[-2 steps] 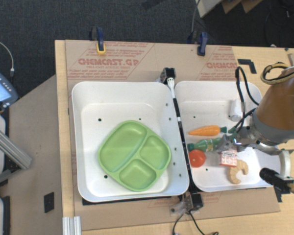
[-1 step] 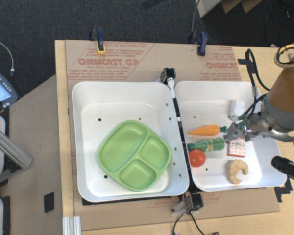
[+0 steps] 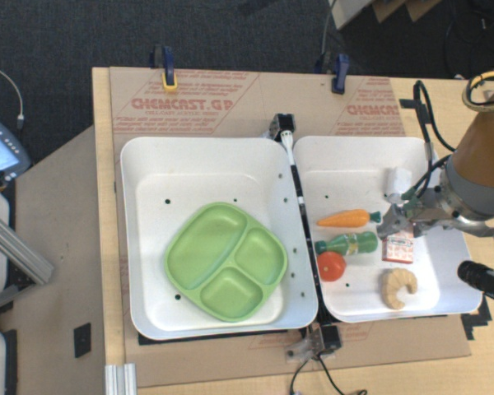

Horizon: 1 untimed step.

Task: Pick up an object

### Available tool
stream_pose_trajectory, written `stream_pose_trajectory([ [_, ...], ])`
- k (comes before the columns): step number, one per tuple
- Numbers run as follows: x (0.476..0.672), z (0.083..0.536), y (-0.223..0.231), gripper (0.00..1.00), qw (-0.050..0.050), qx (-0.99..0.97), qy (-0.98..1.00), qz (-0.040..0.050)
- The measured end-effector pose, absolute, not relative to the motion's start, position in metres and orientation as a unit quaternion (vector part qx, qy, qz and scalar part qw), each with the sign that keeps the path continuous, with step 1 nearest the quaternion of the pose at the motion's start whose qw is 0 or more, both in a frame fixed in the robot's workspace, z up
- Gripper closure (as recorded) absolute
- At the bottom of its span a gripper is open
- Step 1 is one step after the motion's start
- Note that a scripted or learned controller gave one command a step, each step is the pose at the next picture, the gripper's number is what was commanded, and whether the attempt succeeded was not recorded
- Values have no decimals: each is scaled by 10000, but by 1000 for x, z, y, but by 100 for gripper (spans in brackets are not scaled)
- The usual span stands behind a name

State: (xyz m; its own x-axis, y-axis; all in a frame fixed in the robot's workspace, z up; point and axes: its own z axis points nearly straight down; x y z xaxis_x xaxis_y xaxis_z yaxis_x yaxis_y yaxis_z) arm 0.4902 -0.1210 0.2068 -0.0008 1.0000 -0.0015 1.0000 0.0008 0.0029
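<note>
Croissant [image 3: 399, 287] sits nearest, at six o'clock in the right bin [image 3: 354, 307]; beside it tomato [image 3: 331, 266], green bottle [image 3: 351, 243], red-white packet [image 3: 398, 248], then carrot [image 3: 344, 219]. Gripper [image 3: 398, 220] hangs at the packet's twelve o'clock edge; fingers' spread I cannot tell. Best bet: centre over one item, drop straight, avoid nudging neighbours.

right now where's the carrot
In the camera view the carrot lies in the right bin, near its left wall, just above the green bottle and the tomato.
</note>
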Motion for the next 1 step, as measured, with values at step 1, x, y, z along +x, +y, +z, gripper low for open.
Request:
stream_pose_trajectory([
  [1, 511, 220, -74, 100, 12, 7050, 7092, 15],
])
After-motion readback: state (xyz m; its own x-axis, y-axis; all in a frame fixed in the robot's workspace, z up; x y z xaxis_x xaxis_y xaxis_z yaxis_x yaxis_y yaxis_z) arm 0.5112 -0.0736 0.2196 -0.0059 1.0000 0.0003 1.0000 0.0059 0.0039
